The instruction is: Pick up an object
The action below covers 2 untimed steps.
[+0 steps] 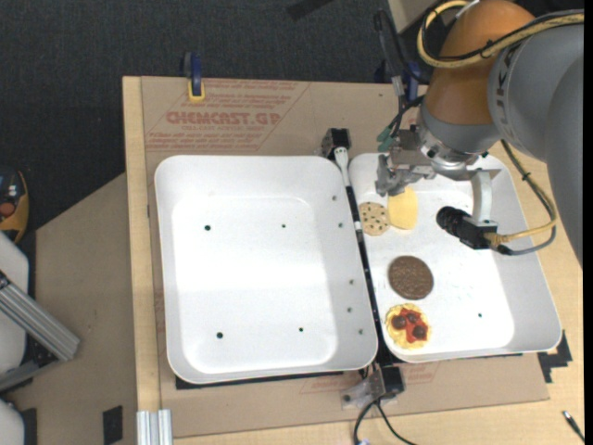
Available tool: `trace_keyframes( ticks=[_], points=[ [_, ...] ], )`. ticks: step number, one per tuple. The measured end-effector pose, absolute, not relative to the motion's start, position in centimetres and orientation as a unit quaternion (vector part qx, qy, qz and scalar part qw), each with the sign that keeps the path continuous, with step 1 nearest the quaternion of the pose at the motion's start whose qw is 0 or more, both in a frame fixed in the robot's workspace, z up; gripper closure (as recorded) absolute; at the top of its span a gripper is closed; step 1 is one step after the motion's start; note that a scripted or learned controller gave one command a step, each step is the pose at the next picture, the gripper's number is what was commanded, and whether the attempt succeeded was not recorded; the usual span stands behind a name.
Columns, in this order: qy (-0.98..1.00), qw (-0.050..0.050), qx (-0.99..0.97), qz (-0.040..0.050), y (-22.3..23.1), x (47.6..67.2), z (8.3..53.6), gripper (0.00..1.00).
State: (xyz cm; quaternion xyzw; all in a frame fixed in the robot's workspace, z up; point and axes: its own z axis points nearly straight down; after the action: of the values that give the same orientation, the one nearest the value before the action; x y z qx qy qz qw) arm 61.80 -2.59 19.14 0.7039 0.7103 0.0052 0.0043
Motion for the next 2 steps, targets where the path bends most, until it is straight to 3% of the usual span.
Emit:
trace_keyframes(
  ticks=[1,2],
  points=[
    [0.712,0.003,0.702,0.0079,9.4,62.6,29.7,1.0],
    [0.71,-0.003,0.704,-0.0018,16.7,59.7,24.5,1.0]
  ],
)
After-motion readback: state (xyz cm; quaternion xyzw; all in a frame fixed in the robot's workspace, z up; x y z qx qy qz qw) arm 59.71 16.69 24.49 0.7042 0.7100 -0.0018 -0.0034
